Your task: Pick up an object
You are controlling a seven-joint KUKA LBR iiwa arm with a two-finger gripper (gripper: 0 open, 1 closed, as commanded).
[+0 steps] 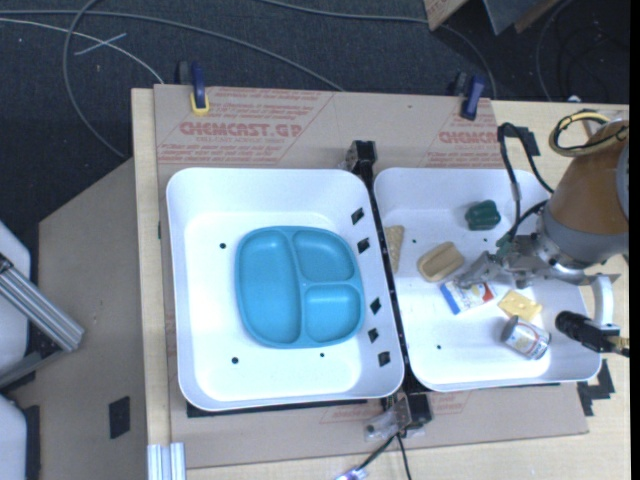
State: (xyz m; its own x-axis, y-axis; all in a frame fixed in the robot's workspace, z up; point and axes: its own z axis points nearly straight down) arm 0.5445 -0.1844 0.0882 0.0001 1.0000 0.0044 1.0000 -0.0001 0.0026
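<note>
Five small items sit in the right white bin (420,363), hand (478,273) low over the red-white-blue packet (466,294), grip state unreadable; centre on one item, clear of the tan oval block (441,262).

Dark carpet floor (80,108) with loose cables (100,43) surrounds the bench (150,298).
</note>
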